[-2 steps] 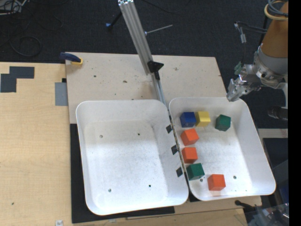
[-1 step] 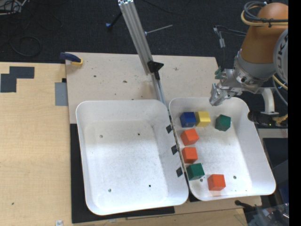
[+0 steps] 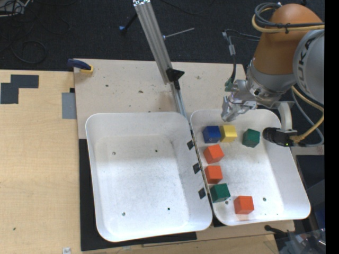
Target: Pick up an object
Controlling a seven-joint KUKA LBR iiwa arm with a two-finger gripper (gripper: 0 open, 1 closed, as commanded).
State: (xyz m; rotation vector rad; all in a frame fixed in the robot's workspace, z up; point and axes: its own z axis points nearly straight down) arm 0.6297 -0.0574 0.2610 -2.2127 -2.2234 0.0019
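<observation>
The right bin [image 3: 286,189] holds several small cubes. A blue cube [image 3: 211,134] and a yellow cube [image 3: 229,133] sit side by side near its far edge, with a green cube [image 3: 251,137] to their right. Two orange cubes [image 3: 214,153] [image 3: 213,173] lie along the left wall, a second green cube [image 3: 220,192] lies below them, and a red-orange cube [image 3: 243,205] sits near the front. My gripper [image 3: 231,113] hangs just above the yellow cube, at the bin's far rim, with nothing visible between its fingers.
The left bin [image 3: 100,142] lies beside the right one. A slanted aluminium rail [image 3: 157,46] rises behind the bins, ending at a black clamp near the divider. A blue and yellow clamp [image 3: 80,65] rests at the bench's far left corner.
</observation>
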